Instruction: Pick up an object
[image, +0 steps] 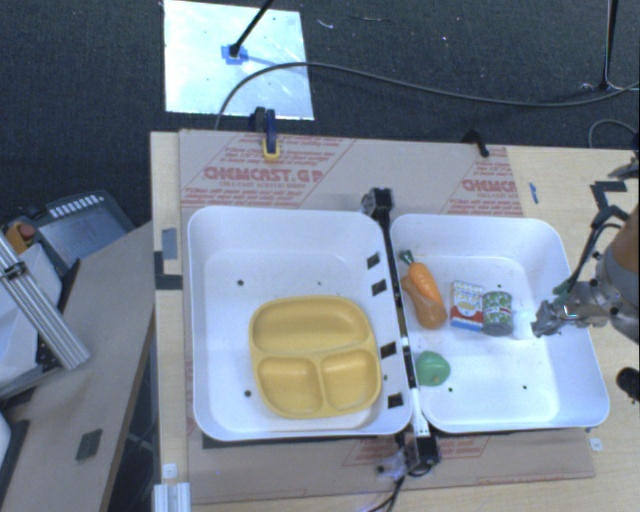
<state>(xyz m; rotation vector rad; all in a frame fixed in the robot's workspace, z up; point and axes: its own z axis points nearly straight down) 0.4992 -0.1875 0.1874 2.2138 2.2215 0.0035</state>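
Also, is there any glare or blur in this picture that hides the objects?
In the camera view, light is even; the metal plate behind the bench glares pale. The carrot, can and yellow tray read clearly; the gripper looks slightly soft.

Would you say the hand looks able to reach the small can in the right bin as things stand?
Probably yes. The hand sits just right of the can, inside the right bin, with bare white floor between them. The small carton stands against the can's far side.
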